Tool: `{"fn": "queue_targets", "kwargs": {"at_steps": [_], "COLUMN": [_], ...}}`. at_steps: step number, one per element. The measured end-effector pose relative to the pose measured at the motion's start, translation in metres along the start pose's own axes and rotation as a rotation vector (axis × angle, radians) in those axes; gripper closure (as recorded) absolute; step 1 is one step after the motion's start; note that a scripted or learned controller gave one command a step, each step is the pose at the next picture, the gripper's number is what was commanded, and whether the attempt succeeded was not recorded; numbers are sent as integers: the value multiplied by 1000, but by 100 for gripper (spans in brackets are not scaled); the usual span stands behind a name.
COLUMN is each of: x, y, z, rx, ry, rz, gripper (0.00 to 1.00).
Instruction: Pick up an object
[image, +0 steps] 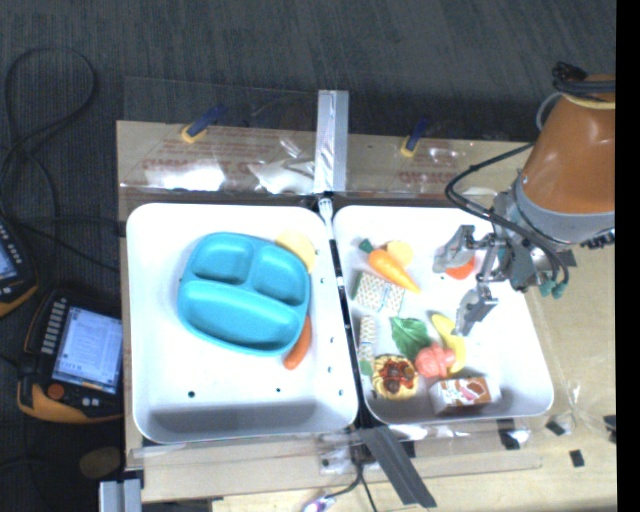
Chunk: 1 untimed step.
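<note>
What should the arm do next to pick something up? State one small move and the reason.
Probably lower the gripper straight down toward the yellow toy just below it. Its fingers look spread with nothing between them, and they hang above the right bin, close to that toy.

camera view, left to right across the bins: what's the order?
Blue divided tray → orange sausage-shaped toy → toy carrot → green leaf toy → pincer, above the right bin.
</note>
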<state>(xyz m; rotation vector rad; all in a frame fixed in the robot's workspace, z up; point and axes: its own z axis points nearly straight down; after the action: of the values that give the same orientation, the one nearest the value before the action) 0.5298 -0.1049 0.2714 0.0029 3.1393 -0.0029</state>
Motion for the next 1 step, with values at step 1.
{"fn": "queue_targets", "kwargs": {"at_steps": [1], "x": [4], "y": [1], "z": [36], "rx": [-1], "ry": [0], "rz": [112], "gripper": [0]}}
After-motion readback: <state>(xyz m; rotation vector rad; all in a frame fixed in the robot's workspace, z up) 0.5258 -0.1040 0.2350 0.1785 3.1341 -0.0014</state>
